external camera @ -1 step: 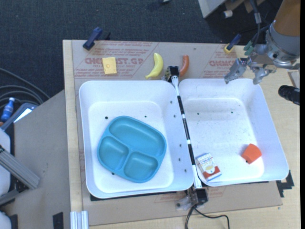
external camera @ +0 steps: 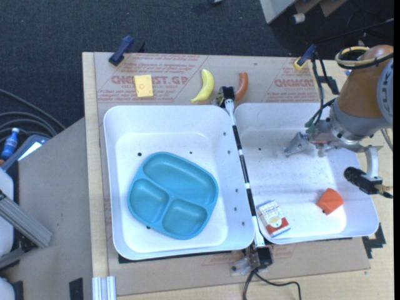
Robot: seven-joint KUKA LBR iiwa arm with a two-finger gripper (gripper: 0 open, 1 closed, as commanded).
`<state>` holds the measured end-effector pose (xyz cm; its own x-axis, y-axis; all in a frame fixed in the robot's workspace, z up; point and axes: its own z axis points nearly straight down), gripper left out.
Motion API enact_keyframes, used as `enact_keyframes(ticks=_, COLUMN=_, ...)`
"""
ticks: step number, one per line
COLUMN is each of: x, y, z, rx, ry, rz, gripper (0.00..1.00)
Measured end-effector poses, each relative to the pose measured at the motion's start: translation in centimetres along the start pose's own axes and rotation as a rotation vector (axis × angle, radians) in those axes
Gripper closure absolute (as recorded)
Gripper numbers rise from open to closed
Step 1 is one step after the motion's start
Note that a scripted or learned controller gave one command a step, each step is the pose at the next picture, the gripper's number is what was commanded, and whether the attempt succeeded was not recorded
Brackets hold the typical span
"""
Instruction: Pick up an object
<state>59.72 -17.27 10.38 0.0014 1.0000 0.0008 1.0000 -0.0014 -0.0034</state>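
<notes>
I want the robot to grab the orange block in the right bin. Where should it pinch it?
Probably across the small orange block's two flat side faces, with the claw coming straight down from above. It sits alone on the white bin floor, apart from the small carton, so nothing crowds it.

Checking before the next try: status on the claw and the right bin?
Claw over right bin, far side, nothing between its fingers. Orange block and small carton lie nearer, untouched. Nothing in the way.
</notes>
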Motion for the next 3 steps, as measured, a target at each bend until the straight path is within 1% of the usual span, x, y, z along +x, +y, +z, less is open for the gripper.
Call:
enact_keyframes(ticks=1, x=-4.3, y=7.0, z=0.8, rx=-0.001, ry=0.007, rz=-0.004, gripper=0.0)
enact_keyframes(ticks=2, x=-4.5, y=3.4, z=1.8, rx=-0.005, ry=0.009, rz=-0.006, gripper=0.0)
enact_keyframes(ticks=3, x=-4.0, y=-3.7, z=2.0, rx=-0.001, ry=0.002, rz=-0.001, gripper=0.0)
